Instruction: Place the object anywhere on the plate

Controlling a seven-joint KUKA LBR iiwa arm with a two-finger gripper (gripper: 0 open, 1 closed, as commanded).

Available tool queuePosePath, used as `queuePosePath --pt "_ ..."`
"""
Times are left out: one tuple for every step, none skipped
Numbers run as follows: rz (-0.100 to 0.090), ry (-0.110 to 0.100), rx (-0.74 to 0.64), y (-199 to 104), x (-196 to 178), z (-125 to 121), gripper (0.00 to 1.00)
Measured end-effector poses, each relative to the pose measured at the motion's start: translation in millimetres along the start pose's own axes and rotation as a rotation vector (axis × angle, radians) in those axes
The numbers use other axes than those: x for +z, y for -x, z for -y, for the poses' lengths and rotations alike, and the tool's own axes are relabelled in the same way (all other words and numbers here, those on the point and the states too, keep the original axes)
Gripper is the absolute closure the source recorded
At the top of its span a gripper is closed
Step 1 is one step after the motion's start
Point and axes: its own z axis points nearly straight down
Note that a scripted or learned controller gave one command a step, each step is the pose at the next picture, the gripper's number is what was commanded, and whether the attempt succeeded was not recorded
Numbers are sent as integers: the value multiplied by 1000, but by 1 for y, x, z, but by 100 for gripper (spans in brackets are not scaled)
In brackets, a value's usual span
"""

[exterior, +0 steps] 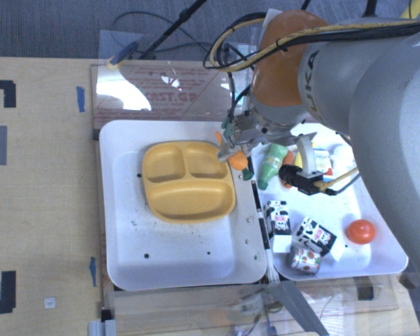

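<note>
Right beside the yellow plate (188, 180) — the claw (232, 148) hovers, pinching a small orange object (238, 162).

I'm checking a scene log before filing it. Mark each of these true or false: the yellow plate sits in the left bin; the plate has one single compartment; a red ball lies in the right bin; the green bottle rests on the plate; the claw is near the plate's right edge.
1. The yellow plate sits in the left bin. True.
2. The plate has one compartment. False: it has three.
3. A red ball lies in the right bin. True.
4. The green bottle rests on the plate. False: it lies in the right bin.
5. The claw is near the plate's right edge. True.
</note>
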Motion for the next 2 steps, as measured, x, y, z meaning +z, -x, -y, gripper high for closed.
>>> queuePosePath --pt "0 0 0 0 0 0 0" --pt "1 1 -32 6 0 -4 0"
